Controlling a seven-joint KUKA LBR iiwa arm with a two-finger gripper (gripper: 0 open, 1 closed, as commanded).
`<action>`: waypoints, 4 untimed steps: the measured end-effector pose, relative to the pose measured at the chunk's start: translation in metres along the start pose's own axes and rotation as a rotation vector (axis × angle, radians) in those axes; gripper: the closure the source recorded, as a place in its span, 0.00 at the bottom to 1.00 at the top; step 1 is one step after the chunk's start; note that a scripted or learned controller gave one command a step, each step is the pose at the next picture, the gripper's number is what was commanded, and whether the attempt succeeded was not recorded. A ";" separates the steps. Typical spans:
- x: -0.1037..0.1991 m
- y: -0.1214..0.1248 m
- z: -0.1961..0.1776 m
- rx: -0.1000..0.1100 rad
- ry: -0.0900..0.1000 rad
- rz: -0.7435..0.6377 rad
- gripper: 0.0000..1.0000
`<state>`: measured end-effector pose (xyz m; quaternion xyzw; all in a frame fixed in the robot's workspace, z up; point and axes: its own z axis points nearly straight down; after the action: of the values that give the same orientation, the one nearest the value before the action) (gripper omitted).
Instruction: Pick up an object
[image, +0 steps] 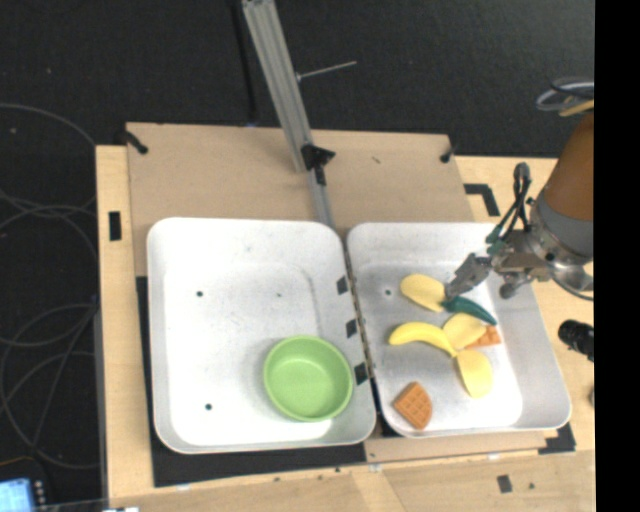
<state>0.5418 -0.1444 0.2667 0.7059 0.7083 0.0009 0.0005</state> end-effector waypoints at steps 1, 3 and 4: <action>0.000 0.000 0.000 0.000 0.000 0.001 0.00; -0.013 0.004 0.090 0.005 -0.002 0.005 0.00; -0.015 -0.001 0.131 0.002 -0.002 0.005 0.00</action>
<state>0.5415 -0.1593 0.1356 0.7076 0.7066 -0.0002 0.0006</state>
